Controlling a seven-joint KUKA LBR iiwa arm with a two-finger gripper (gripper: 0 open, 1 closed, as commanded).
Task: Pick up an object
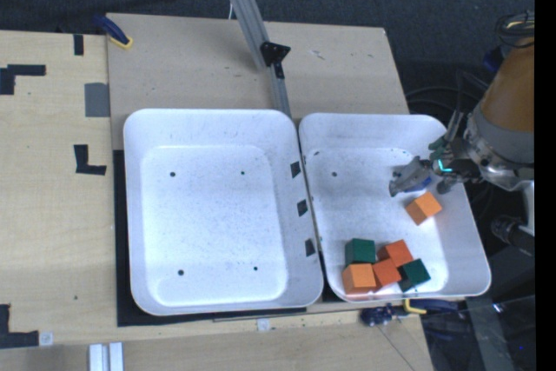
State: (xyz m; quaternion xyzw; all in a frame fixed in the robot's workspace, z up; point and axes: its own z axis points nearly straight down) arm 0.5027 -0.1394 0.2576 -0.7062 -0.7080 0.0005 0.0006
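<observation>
— Where is the tool [410, 181] right now?

— It sits over the right bin [365, 135], in its upper right part, reaching in from the right on the grey arm with the orange band [512, 100]. Whether its fingers are apart or together, I cannot tell; they read as a dark grey blur.

— And the thing to pick?

— An orange block [424, 208] lies just below and a little right of the tool, close beside it, tilted like a diamond. I cannot tell whether they touch. Nothing shows between the fingers.

— What else is in that bin?

— A cluster in the near corner, well apart from the tool: a green block [360, 251] at the upper left, an orange cube [359, 276] below it, another orange cube [398, 254] to the right, a third orange piece [386, 273] in the middle, and a dark green block [414, 274] at the lower right. They sit pressed together.

— And the left bin [139, 187]?

— White floor with faint speckles and four small dark dots.

— The surface [52, 187]?

— Pale wood with black tape marks; a metal pole [243, 0] slants across the top.
</observation>
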